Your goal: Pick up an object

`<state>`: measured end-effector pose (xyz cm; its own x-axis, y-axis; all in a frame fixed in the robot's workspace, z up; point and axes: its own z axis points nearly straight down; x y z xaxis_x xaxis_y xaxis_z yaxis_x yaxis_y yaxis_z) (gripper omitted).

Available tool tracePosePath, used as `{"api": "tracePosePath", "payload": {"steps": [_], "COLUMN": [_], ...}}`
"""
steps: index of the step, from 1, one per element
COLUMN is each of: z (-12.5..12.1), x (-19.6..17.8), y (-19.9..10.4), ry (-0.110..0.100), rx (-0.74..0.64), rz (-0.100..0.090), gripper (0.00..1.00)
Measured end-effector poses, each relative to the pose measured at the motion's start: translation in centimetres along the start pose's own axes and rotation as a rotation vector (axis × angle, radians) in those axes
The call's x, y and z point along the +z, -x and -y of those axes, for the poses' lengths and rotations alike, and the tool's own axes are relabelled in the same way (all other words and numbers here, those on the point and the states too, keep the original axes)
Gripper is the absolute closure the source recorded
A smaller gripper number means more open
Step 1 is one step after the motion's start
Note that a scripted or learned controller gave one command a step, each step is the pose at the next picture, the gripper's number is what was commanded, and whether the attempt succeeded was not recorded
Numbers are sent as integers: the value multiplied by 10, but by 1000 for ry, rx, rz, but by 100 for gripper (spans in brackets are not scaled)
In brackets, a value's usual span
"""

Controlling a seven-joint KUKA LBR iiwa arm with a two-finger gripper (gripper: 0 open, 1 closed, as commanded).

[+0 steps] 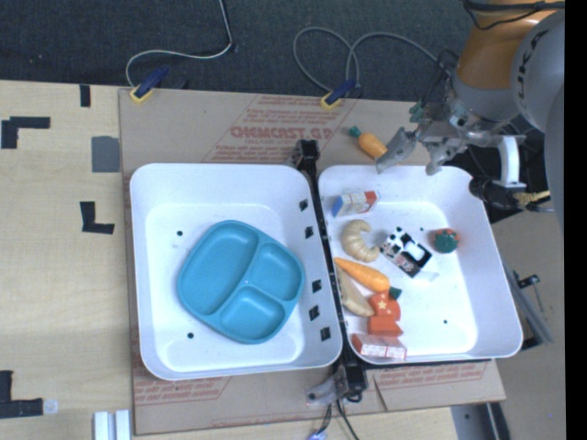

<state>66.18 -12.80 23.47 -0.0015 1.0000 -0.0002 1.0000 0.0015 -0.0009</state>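
- Camera view, looking down at a slant: a grey arm with an orange band (495,49) reaches in from the right, and its two-finger metal gripper (415,154) hangs above the far rim of the right-hand shallow white plastic bin (495,273).
- The two fingers (393,151) stand clearly apart, spread wide, with nothing between them; the gripper holds no object.
- Just beyond the fingers, outside the bin on the brown cardboard sheet (248,136), lies a small orange toy with a yellow end (370,142).
- Below the fingers, inside the right bin, the possible objects to pick sit in a loose cluster: a small white carton with a red end (355,202) lies nearest, then a pale curved croissant-shaped toy (359,239), a black-and-white blocky toy (405,250), and a small red round piece with a green top (445,240).
- Further from the fingers lie an orange carrot-shaped toy (359,275), a pale tan elongated piece (353,296) touching it, a red chunky toy (385,314), and a flat red-and-white packet (380,347) at the near rim.
- Well to the side of the fingers, the left-hand white bin (156,236) holds a blue plastic divided plate (240,280).
- The step in hand looks like the approach: the gripper is open and above the bin, no object yet chosen by contact.
- The next move likely calls for travelling over one item, lining the open fingers either side of it, descending and closing; the crowded carrot group seems harder to grip cleanly than the carton or the red round piece.
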Motion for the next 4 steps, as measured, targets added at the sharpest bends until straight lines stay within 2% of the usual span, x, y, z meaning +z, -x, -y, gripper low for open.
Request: {"api": "tracePosePath", "payload": {"steps": [1, 2, 3, 4], "z": [48, 62, 61, 94], "x": [118, 149, 139, 50], "y": [-33, -31, -31, -70], "ry": [-4, 3, 5, 1], "rx": [0, 0, 0, -1], "rz": [-1, 0, 2, -1], "gripper": [0, 0, 100, 100]}}
